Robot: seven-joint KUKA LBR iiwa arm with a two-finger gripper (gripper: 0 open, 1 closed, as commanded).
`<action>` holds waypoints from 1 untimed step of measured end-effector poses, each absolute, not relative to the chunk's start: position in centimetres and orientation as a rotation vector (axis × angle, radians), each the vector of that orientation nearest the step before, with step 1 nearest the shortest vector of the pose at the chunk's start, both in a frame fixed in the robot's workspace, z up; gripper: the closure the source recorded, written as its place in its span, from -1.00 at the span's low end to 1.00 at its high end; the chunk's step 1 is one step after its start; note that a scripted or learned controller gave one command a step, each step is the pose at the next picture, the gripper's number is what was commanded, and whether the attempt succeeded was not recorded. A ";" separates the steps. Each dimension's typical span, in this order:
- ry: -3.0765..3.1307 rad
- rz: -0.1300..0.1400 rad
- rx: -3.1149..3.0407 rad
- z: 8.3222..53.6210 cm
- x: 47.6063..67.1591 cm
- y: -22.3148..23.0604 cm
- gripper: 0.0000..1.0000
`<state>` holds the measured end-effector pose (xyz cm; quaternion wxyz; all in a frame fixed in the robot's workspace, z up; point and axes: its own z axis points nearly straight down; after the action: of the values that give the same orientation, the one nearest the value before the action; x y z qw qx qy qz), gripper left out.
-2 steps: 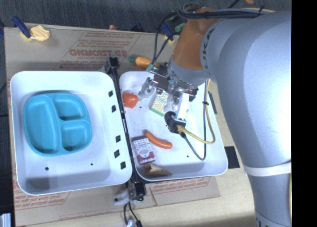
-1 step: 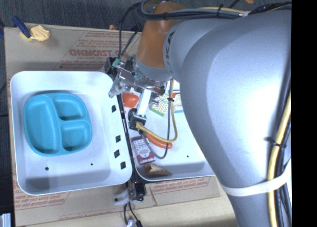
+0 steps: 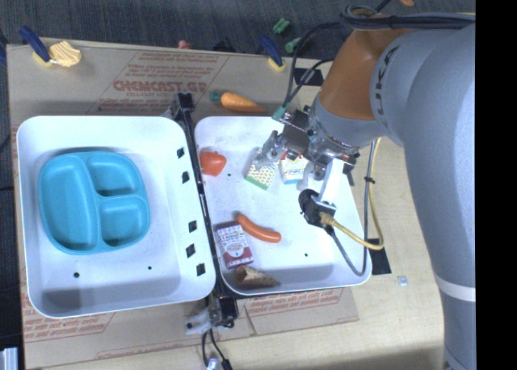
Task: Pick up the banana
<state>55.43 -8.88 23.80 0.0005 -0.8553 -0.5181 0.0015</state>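
My gripper hangs low over the upper middle of the right bin, under the grey wrist with its orange band. Right beneath and beside it lie a small green-and-white box and a blue-and-white packet. The wrist hides the bin floor behind the gripper. Elsewhere in this bin, an orange-red rounded piece lies at the left wall. A sausage-shaped orange piece is in the middle. A red box and a brown piece sit near the front.
The left bin holds a blue divided tray. A carrot lies on the cardboard behind the right bin. A yellow lump sits by a blue clamp at the back left corner. A yellow cable loops off the wrist.
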 end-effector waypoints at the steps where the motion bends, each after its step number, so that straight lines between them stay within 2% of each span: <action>1: -1.043 0.008 -2.959 19.1 57.9 -0.8 -1.00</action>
<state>57.92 -0.84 19.07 0.0021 -0.9431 -0.3326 0.0024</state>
